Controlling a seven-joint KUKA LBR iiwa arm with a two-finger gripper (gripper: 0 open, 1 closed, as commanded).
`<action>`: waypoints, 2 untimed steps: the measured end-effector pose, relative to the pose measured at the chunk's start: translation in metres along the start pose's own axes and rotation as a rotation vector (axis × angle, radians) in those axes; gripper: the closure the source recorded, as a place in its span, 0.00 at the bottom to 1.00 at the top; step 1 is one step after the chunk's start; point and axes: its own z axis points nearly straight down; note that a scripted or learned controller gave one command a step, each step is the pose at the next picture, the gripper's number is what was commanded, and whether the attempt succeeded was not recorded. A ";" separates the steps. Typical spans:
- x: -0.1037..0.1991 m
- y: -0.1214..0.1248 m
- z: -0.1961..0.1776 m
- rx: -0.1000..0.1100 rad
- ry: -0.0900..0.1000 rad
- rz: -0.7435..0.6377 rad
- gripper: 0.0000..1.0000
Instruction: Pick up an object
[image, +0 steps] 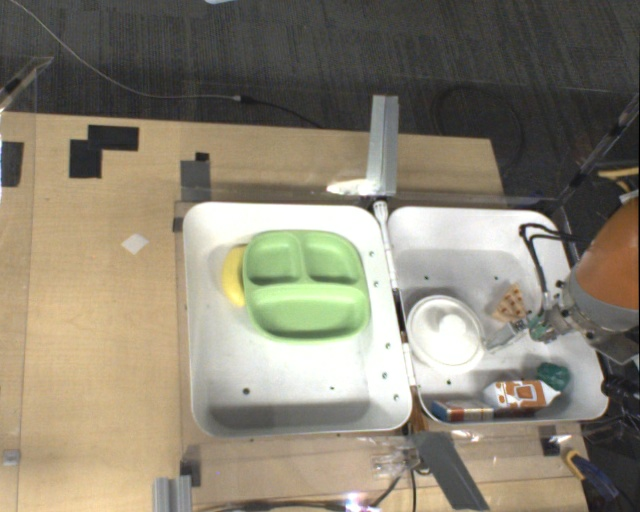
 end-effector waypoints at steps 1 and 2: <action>-0.037 0.084 -0.019 0.033 0.029 0.000 0.00; -0.045 0.066 0.029 0.032 0.030 -0.048 0.00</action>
